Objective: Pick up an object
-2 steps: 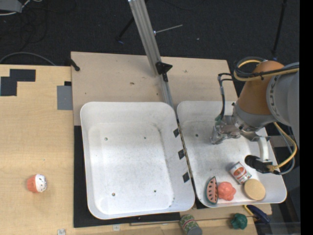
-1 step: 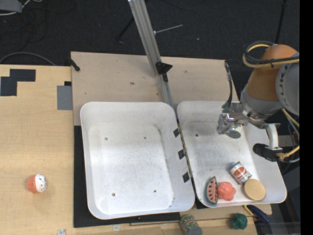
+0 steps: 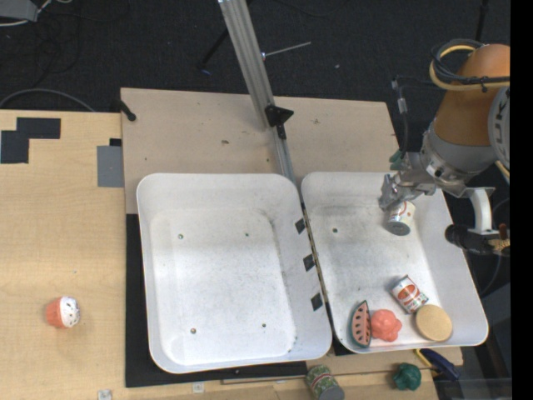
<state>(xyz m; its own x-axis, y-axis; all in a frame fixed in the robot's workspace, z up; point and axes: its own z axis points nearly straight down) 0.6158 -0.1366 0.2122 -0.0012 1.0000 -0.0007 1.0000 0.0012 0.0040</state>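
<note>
Along the right bin's [image 3: 466, 282] near rim you have a watermelon slice [image 3: 360, 323], pink lump [image 3: 385, 325], can [image 3: 409, 294] and biscuit [image 3: 434, 323]. Farther back, the end effector [image 3: 397, 200] hangs directly over a small can [image 3: 400, 218], seemingly touching it; whether it grips, you cannot tell.

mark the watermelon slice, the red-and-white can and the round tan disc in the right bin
watermelon slice [image 3: 361, 323], camera view, red flesh
red-and-white can [image 3: 409, 294], camera view, side wall
round tan disc [image 3: 434, 322], camera view, top face

Beside the right bin [image 3: 454, 257], the arm [image 3: 466, 132] shows a rounded orange band above a grey wrist housing. A yellow cable loops over the orange section. The metallic grey gripper [image 3: 398, 202] ends the wrist.
</note>
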